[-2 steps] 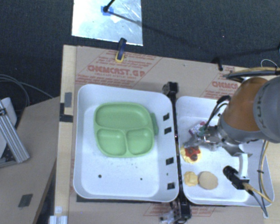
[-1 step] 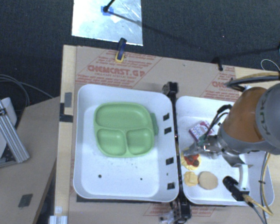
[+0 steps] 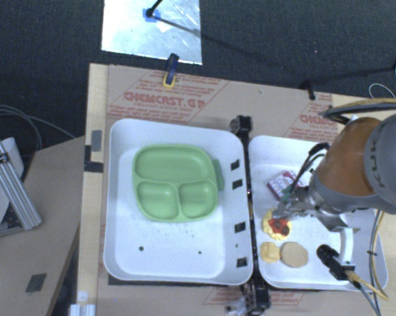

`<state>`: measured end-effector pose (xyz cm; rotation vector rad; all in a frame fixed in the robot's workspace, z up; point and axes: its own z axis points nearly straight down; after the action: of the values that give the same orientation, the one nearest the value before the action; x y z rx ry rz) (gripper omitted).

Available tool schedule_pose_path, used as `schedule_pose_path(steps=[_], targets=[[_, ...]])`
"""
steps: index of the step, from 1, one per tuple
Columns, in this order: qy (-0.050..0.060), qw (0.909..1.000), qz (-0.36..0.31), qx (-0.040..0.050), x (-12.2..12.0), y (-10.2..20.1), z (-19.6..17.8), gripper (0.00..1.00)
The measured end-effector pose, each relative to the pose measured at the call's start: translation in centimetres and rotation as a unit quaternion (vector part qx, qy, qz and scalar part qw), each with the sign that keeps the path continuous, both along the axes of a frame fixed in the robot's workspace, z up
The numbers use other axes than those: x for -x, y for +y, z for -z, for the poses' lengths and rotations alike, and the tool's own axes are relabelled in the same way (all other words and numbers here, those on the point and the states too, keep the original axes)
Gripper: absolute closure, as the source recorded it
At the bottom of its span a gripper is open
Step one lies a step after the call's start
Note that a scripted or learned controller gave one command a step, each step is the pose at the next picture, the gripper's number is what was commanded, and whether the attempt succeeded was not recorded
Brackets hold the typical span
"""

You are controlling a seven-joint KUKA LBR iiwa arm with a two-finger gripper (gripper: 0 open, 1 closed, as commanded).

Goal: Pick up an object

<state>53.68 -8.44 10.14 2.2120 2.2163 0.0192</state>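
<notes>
From where I stand, the grey arm [image 3: 363, 161] reaches in from the right and bends down over the right bin [image 3: 271, 152]; its end effector [image 3: 288, 211] hangs low above the middle of that bin's left half, tip pointing down at a yellow and red piece [image 3: 275, 227]; the tip is right at the upper edge of that piece, though I cannot tell if it actually touches; whether the end effector is spread or pressed together I cannot tell either, as its tip is a dark tangle against the arm, and I see nothing held in it; the yellow and red piece lies flat on the bin floor, near the wall shared with the other bin; just behind it, further from me, a pink packet [image 3: 280, 184] lies tilted, partly under the end effector; nearer the front wall a small yellow lump [image 3: 269, 251] and a round tan disc [image 3: 294, 254] lie side by side, the lump to the left, the two just about touching; the left bin [image 3: 176, 252] holds a pale green divided plate [image 3: 175, 183], lying flat towards the back, with one wide compartment and two smaller ones; both bins rest on a brown worktop [image 3: 189, 97] printed with red lettering.
</notes>
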Motion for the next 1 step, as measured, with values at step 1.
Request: schedule_pose_path(steps=[1], targets=[[0.001,1.0,0.0,-0.0001,0.09,-0.02,0.12,0.0]])
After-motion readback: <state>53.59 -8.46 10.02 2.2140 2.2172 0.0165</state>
